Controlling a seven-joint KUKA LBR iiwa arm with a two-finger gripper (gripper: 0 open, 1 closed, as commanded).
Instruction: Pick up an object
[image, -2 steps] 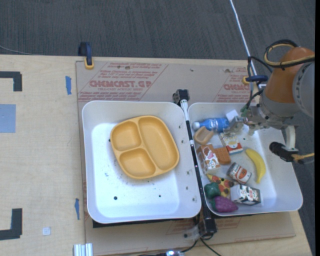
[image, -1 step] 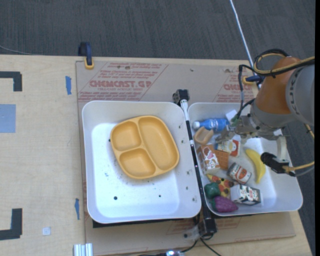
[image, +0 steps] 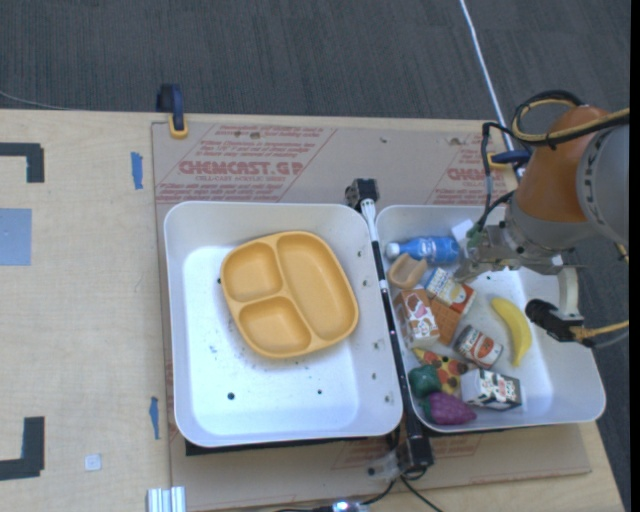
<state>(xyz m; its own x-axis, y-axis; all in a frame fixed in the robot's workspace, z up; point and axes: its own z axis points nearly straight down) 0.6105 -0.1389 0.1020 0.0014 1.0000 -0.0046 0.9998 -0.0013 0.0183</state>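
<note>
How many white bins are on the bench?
2. The left bin holds a yellow divided plate. The right bin holds a pile of toy food, including a banana and a water bottle.

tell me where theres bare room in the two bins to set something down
Left bin: bare floor along the front and both front corners, below the yellow divided plate, plus a strip left of it. Right bin: crowded down its left half with a water bottle, packets, a can and toy fruit; a small patch stays free right of the banana.

A yellow three-compartment plate (image: 288, 292) lies in the left white bin (image: 190, 330); a clamp (image: 172, 103) grips the board's far edge.
</note>
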